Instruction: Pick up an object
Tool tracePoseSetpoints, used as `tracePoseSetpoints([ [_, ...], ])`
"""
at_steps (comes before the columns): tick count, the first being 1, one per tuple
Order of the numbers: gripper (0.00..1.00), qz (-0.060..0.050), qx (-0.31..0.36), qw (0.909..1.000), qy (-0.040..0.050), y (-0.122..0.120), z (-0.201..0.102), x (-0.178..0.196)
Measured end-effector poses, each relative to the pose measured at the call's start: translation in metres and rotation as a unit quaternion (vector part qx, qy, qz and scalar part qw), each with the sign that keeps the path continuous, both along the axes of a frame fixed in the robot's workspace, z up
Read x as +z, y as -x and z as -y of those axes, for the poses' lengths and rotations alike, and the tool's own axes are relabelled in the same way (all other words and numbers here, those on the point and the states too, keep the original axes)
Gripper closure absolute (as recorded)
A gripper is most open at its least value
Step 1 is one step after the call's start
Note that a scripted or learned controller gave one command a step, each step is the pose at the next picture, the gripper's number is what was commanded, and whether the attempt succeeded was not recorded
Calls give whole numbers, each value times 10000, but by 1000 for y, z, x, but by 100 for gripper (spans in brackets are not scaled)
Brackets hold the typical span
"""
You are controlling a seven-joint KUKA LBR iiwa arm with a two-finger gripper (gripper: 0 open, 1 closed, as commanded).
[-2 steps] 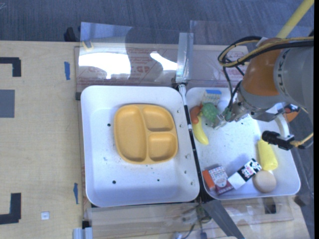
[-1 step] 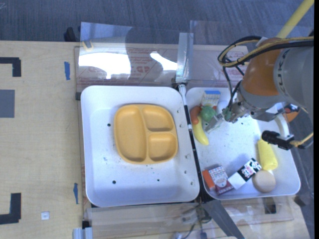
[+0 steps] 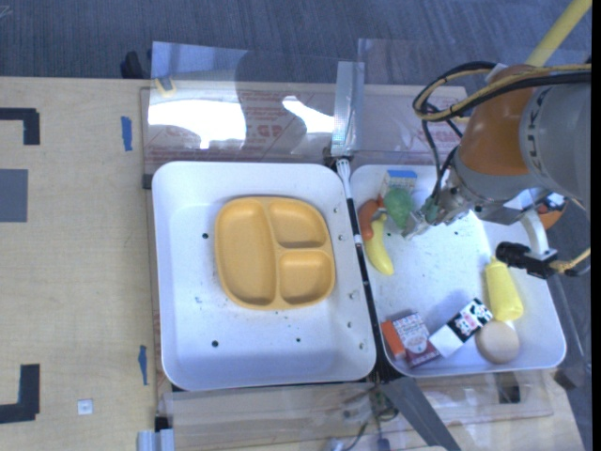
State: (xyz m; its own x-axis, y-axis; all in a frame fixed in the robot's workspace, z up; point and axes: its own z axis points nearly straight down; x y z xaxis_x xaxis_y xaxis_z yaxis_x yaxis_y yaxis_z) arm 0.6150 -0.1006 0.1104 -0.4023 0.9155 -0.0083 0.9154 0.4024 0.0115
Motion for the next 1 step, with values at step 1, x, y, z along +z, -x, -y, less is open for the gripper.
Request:
tracePoseSetpoints([
  [1, 0, -5, 2, 10000, 0, 0, 0, -1],
])
